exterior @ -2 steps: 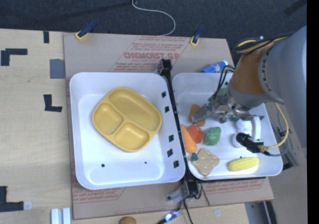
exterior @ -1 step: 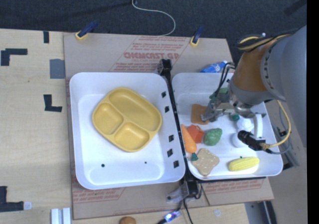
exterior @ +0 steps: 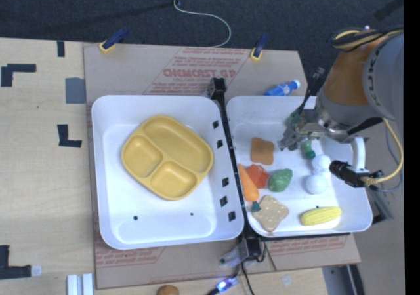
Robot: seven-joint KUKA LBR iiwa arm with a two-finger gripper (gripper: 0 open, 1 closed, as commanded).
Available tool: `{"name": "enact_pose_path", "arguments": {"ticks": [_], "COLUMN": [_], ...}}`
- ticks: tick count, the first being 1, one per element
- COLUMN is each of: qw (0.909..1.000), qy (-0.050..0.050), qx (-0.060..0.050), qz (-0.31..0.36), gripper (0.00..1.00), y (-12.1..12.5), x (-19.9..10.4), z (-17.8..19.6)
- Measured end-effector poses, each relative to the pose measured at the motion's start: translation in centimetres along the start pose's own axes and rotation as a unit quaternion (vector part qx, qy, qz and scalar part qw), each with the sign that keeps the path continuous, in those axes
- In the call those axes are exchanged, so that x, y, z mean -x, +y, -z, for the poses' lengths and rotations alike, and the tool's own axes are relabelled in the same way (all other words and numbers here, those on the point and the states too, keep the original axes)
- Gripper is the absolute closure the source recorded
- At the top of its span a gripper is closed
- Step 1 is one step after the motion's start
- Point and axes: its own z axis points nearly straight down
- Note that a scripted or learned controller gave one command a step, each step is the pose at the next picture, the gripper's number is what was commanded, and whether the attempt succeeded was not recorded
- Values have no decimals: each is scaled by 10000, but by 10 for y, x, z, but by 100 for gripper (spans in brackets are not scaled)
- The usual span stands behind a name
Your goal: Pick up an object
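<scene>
My gripper hangs over the upper middle of the right bin, just right of a brown toast-like piece. Below it lie a green lumpy toy, an orange carrot-like piece on a red piece, a tan cracker-like slab and a yellow corn cob. A white bottle-shaped toy with a green top lies under the wrist. Nothing shows between the fingers.
The left bin holds a yellow divided plate. A blue and white bottle lies on the cardboard behind the right bin. Clamps sit at the cardboard's back corners. A cable loops over the dark floor.
</scene>
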Motion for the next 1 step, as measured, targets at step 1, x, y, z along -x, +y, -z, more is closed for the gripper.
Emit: {"name": "enact_pose_path", "arguments": {"ticks": [1], "qw": [10000], "qy": [-1], "qx": [5], "qz": [4], "gripper": [100], "y": [-4], "x": [3], "z": [62]}}
